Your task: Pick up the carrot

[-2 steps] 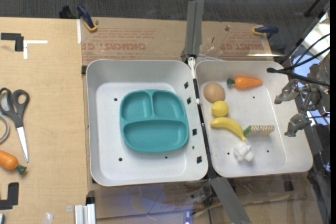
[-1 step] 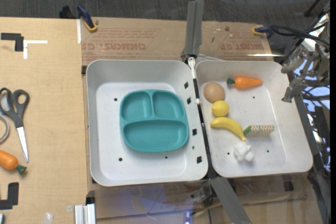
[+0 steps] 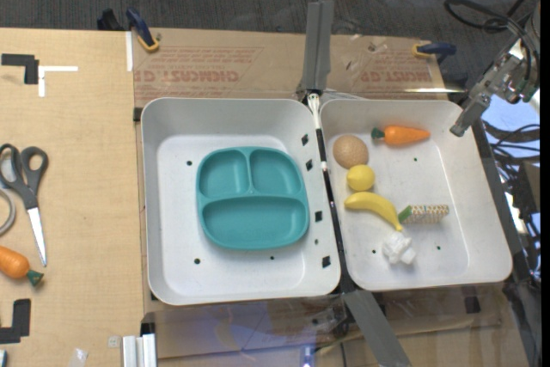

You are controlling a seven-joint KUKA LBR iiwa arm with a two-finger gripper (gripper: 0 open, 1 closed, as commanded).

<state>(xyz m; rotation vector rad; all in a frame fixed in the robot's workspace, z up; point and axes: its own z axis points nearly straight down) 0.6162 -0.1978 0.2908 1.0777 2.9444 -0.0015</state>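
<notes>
White plastic made both bins, set side by side with their inner walls touching. The left bin [image 3: 163,211] held a teal divided plate [image 3: 253,197] with bare floor open all round it. The right bin [image 3: 468,228] was more crowded toward its left half — an egg-like brown ball [image 3: 350,151], a lemon [image 3: 361,178], a banana [image 3: 373,207], a small ridged piece [image 3: 424,213] and a white crumpled thing [image 3: 398,249] — while its right side lay open. The carrot [image 3: 401,134] lay near the far rim of that bin, orange body pointing right, green top to the left, just apart from the brown ball. The gripper [image 3: 464,121] hung over the bin's far right corner, well to the carrot's right and clear of it; at that angle its state could not be told. Scissors [image 3: 27,185] and a second carrot [image 3: 17,265] lay on the bench to the left.
</notes>
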